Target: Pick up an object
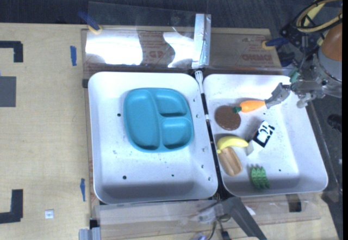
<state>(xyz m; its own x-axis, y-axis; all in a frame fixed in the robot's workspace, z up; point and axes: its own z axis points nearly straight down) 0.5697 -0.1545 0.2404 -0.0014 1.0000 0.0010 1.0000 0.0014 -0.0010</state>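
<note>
Right bin (310,141) crowded; gripper (277,95) tipped low beside carrot (252,105), lining up a grab; grip unreadable.

Both white bins (103,124) look like smooth plastic, faintly speckled — the blue divided plate (157,119) has a soft matt sheen. The bench (38,124) is pale, matt wood, and a clear glossy sheet (141,43) glares behind.

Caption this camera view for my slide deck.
Pincer by a carrot in the right bin; blue tray in the left bin.
</note>
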